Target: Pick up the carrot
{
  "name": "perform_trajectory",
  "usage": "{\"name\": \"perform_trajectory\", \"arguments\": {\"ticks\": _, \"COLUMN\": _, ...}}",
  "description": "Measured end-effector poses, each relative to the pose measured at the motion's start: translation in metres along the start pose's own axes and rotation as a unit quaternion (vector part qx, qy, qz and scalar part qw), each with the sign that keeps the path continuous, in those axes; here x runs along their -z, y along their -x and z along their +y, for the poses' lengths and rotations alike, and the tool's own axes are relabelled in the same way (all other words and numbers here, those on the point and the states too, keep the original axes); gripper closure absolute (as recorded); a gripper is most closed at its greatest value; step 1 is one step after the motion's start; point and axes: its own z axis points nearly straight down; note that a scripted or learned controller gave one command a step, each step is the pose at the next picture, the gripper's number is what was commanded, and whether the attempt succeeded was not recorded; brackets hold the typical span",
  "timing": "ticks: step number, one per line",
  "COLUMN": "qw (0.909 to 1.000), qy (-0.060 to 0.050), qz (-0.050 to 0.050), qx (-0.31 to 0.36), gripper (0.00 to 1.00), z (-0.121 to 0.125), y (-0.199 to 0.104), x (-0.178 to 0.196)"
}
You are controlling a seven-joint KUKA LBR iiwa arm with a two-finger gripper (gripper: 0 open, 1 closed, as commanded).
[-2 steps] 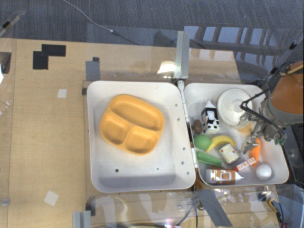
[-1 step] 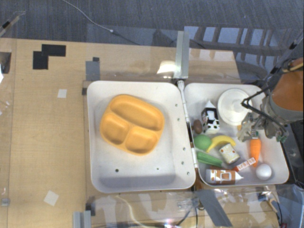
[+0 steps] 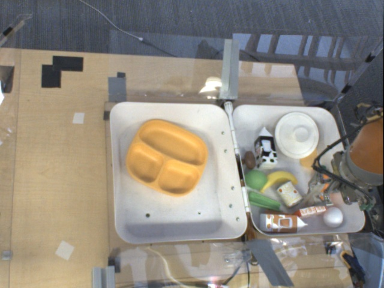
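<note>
The arm's orange band (image 3: 367,152) is at the right edge, over the right bin (image 3: 240,122). My gripper (image 3: 318,189) hangs low at that bin's right side, just above a white egg (image 3: 333,216) and beside a small cream cup (image 3: 288,192). An orange patch (image 3: 308,159), possibly the carrot, peeks out below the white round bowl (image 3: 296,134), up and to the left of the gripper. A small orange-red bit lies at the gripper's tip, too small to identify. Cables hide part of the gripper.
The right bin also holds a cow-patterned toy (image 3: 265,151), a green fruit (image 3: 255,179), a banana (image 3: 281,179), a green pod (image 3: 264,200) and a brown carton (image 3: 281,222). An orange divided plate (image 3: 167,156) sits in the left bin (image 3: 120,209).
</note>
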Motion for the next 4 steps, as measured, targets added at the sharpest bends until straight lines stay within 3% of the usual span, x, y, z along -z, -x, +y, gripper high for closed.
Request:
{"name": "perform_trajectory", "arguments": {"ticks": 1, "qw": 0.9959, "qy": 0.002, "qz": 0.003, "qx": -0.091, "gripper": 1.0, "z": 0.056, "y": 0.047, "x": 0.088}}
{"name": "perform_trajectory", "arguments": {"ticks": 2, "qw": 1.0, "qy": 0.003, "qz": 0.008, "qx": 0.0, "gripper": 1.0, "z": 0.048, "y": -0.001, "x": 0.028}}
{"name": "perform_trajectory", "arguments": {"ticks": 3, "qw": 0.9985, "qy": 0.003, "qz": 0.003, "qx": -0.055, "gripper": 1.0, "z": 0.107, "y": 0.022, "x": 0.105}}
{"name": "perform_trajectory", "arguments": {"ticks": 4, "qw": 0.9998, "qy": 0.003, "qz": 0.008, "qx": 0.018, "gripper": 1.0, "z": 0.035, "y": -0.002, "x": 0.046}}
